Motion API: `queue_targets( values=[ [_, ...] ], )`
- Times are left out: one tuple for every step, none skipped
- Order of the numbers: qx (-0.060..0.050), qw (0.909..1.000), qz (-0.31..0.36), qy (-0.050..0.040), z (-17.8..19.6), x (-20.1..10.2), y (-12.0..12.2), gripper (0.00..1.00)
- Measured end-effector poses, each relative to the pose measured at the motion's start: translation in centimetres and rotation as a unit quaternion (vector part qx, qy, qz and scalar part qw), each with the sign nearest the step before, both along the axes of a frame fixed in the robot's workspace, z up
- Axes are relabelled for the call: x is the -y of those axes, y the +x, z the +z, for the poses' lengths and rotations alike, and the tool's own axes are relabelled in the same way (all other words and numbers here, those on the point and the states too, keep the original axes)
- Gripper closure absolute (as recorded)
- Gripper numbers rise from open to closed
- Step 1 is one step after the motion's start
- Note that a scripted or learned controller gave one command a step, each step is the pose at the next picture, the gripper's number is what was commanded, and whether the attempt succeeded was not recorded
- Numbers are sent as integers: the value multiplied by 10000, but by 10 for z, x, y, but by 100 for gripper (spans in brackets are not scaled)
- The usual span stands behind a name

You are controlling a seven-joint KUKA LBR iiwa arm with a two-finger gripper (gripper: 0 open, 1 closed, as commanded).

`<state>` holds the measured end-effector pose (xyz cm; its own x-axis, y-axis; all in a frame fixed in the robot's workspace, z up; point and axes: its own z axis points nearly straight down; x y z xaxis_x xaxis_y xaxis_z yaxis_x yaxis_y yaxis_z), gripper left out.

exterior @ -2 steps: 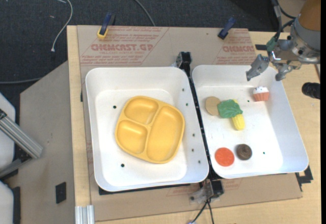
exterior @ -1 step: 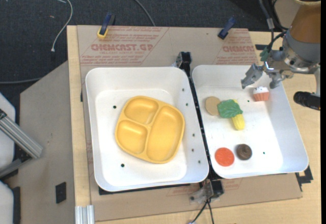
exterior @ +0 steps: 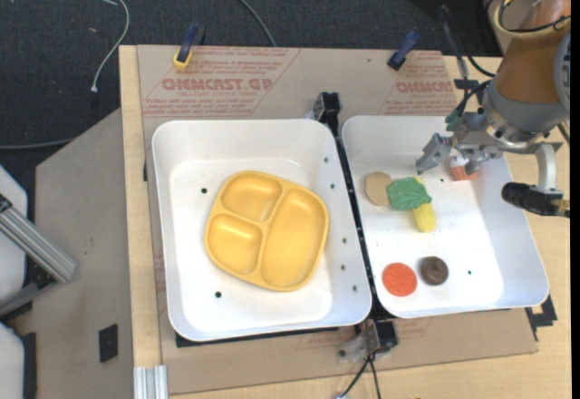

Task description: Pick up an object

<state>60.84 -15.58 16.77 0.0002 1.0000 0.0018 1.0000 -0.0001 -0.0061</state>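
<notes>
Above the right bin [exterior: 521, 234], the claw [exterior: 453, 157] hangs, its grip unclear.

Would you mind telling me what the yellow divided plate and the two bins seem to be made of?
The yellow divided plate looks like moulded plastic: uniform colour, rounded compartments, soft sheen. The left bin and right bin look like thin formed white plastic with rolled rims, though painted metal is possible.
</notes>
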Motion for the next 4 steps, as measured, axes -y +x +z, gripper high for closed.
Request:
queue_targets(
  values=[
    [-8, 10000, 4, 5, -63, -3, 3, 0],
    [34, 10000, 3, -3, -47, -2, 5, 100],
    [58, 10000, 4, -15, -3, -1, 8, 100],
    [60, 10000, 6, -16, 51, -1, 10, 100]
  ],
)
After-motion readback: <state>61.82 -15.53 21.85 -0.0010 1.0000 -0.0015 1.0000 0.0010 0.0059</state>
